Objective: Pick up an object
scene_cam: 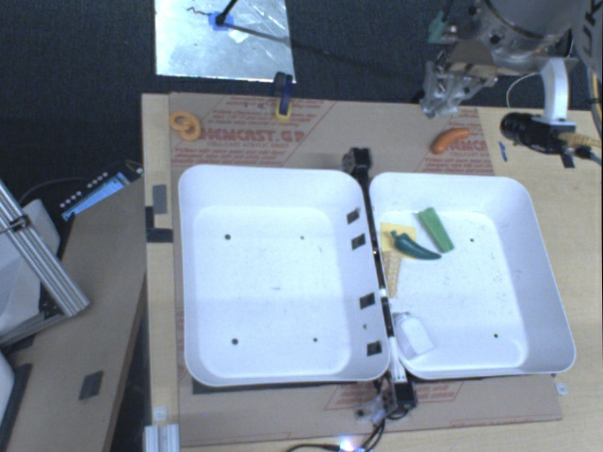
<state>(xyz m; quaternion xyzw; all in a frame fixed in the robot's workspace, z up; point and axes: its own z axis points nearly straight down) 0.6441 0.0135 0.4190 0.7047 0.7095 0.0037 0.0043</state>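
Above the far edge of the worktop (311, 121), beyond the right bin (537, 252), the end effector (447, 97) hung with nothing visibly held; whether it stood open could not be told at this size. The likely targets lay in the right bin, bunched against its left wall: a light green block (435, 229), a dark teal curved piece (415, 247) touching it, a yellow piece (394, 243) under them, and a white object (412, 333) near the front corner. These sat well apart from the end effector, nearer the camera. A good attempt would probably single out the green block, descending squarely and clear of the bin wall.
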